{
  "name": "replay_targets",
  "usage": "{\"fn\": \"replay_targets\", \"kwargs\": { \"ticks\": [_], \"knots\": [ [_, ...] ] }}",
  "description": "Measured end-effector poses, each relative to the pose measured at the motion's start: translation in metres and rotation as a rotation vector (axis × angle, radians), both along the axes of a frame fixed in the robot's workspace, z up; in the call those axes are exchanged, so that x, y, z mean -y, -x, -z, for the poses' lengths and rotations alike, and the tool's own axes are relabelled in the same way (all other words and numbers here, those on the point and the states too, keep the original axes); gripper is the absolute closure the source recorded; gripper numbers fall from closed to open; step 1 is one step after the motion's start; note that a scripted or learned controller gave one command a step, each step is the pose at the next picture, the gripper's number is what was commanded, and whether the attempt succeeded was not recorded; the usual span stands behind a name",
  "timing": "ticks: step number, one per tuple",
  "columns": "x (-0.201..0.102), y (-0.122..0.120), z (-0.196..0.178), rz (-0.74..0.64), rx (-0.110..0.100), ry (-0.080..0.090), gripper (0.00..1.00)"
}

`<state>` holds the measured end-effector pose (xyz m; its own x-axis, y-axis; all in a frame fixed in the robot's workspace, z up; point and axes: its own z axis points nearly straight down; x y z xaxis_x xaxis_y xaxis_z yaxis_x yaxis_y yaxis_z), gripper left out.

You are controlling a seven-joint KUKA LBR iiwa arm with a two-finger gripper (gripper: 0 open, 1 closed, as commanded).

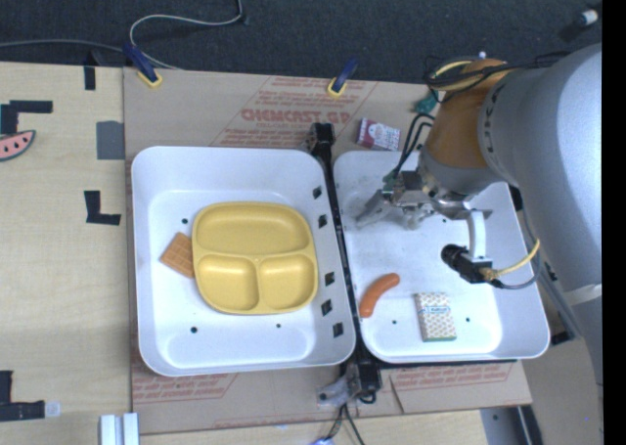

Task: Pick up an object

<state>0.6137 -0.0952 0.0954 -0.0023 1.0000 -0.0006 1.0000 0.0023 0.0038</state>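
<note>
pincer [380, 206] looks spread and empty; small orange sausage-shaped toy [379, 293] at its 6 o'clock is probably light, rubbery, best pinched mid-length.

Arm [558, 140]: big smooth grey casing, rounded, glossy, lighter highlights along the top. Orange band [460, 135] just above the wrist, dull orange-tan, ring-shaped. Yellow cable [460, 68] loops over the band's top; thin black cable [419, 135] runs down the side toward the wrist. Tool [377, 206]: silver-grey metal, slim and pointed, mounted under a dark bracket. White strut [477, 235] below the wrist ends in a black connector [460, 259], another yellow wire [518, 262] curving off it.
</note>
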Motion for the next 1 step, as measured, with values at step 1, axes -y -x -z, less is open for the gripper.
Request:
{"fn": "replay_targets", "kwargs": {
  "ticks": [1],
  "knots": [
    [-0.001, 0.0002, -0.0091, -0.001, -0.002, -0.002, 1.0]
  ]
}}
